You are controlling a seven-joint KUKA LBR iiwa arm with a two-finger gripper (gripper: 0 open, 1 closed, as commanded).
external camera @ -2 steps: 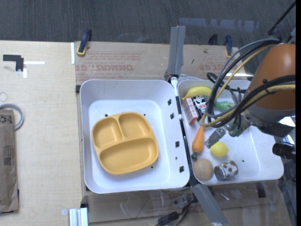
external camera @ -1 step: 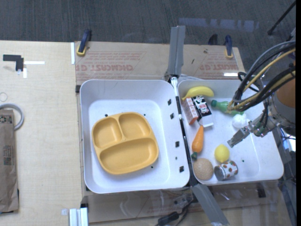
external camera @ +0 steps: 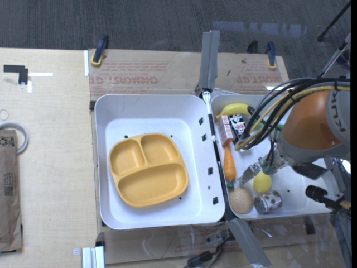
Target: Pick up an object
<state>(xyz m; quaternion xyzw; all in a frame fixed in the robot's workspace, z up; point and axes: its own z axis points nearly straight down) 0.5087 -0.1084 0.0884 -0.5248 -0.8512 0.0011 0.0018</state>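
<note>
Claw low in the right bin, beside a lemon.

The claw (external camera: pixel 257 171) hangs under the orange-banded arm (external camera: pixel 309 124) and its cables; I cannot tell whether it is clenched or released. The lemon (external camera: pixel 262 181) sits just at its 5 o'clock, touching or nearly so. At the lemon's 5 o'clock lies a small can (external camera: pixel 268 202), at its 7 o'clock a beige egg (external camera: pixel 241 200). A carrot (external camera: pixel 228 162) lies at the claw's 9 o'clock along the bin wall, a snack box (external camera: pixel 224 128) and a banana (external camera: pixel 234 110) toward 11. The left bin (external camera: pixel 106 166), further at 9 o'clock, holds a yellow tray (external camera: pixel 148 169). A brown bag (external camera: pixel 9 188) lies on the table (external camera: pixel 50 121).
</note>
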